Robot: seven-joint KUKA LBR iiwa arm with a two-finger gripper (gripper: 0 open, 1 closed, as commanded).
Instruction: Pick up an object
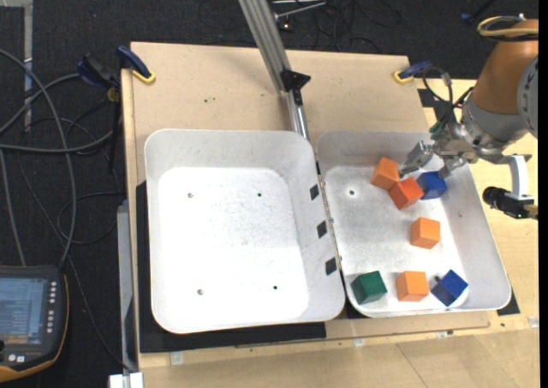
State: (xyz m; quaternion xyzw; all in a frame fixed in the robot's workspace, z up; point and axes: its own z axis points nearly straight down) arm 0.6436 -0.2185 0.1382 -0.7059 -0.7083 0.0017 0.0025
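- Camera view: the bench (360, 91) carries two white bins; the right bin (479, 241) holds all the blocks, the left bin (227, 228) holds none.
- My claw (425, 161) hangs over the far blocks; whether it is spread or pinching, I cannot tell.
- The red block (406, 193) lies just under it, touching an orange block (385, 173) and a blue block (432, 184).
- I judge the red block light, stiff, not fragile; I would grip two opposite flat faces.
- It is a cube turned diagonal to the bin walls, without long axis.

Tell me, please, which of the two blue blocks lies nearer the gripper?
The blue block at the bin's top, beside the red block, just below the gripper; the other blue block sits at the bottom edge.
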